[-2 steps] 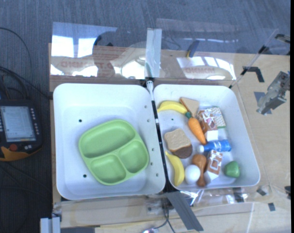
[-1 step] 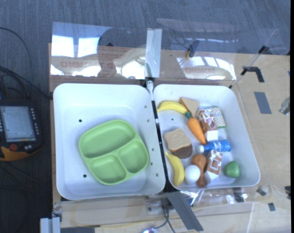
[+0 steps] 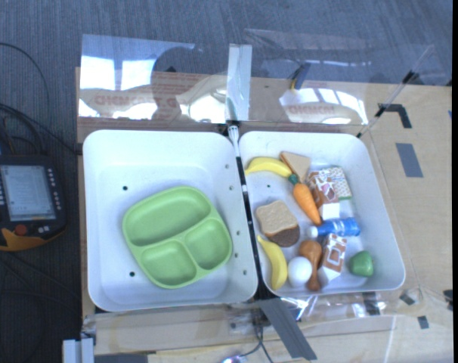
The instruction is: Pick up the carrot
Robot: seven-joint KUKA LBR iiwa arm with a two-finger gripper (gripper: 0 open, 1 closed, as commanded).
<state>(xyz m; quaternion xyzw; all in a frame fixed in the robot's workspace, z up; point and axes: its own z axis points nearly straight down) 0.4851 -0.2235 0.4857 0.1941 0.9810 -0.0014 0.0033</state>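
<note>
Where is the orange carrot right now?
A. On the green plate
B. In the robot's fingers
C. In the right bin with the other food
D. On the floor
C: the carrot lies in the right bin, between the slice of bread and the small carton, while the green plate sits in the left bin.

Teach pendant (image 3: 25,195): dark casing, grey screen, orange lower edge.

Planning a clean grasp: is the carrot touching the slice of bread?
Apart. The camera view shows a strip of white bin floor between the carrot and the slice of bread to its lower left.
</note>
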